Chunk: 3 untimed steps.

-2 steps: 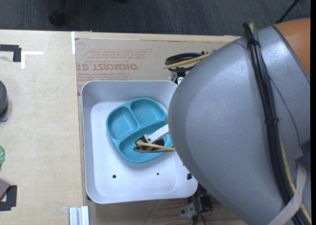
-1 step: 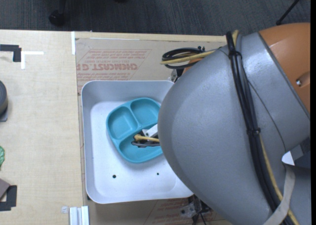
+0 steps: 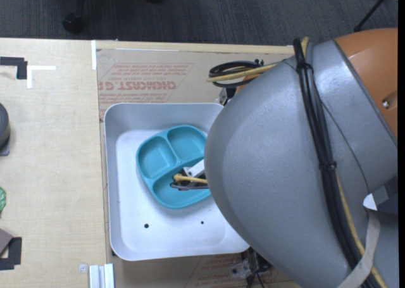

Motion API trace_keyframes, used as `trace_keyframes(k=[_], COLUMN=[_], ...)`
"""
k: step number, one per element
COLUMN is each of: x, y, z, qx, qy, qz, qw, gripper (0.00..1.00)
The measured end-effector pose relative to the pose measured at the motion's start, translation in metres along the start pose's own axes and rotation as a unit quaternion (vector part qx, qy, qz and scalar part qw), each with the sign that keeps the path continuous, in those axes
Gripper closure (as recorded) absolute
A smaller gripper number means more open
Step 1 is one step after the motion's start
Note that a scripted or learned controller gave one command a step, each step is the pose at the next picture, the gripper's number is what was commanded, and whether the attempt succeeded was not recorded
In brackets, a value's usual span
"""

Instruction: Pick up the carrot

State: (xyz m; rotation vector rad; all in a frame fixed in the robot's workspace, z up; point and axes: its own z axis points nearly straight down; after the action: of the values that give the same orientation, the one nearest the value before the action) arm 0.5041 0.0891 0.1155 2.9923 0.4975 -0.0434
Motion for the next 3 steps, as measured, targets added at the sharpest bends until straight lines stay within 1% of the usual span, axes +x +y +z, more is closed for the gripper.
trace_keyframes(k=[1, 2, 3], x=[0.000, 0.013, 0.012], y=[0.000, 0.004, 0.002], z=[0.000, -0.004, -0.006], qx=[-0.001, 0.010, 0.003], qy=[0.000, -0.026, -0.032], qz=[0.005, 0.022, -0.004], qw=[1.0000, 0.9994, 0.9995], gripper=[0.00, 0.00, 1.00])
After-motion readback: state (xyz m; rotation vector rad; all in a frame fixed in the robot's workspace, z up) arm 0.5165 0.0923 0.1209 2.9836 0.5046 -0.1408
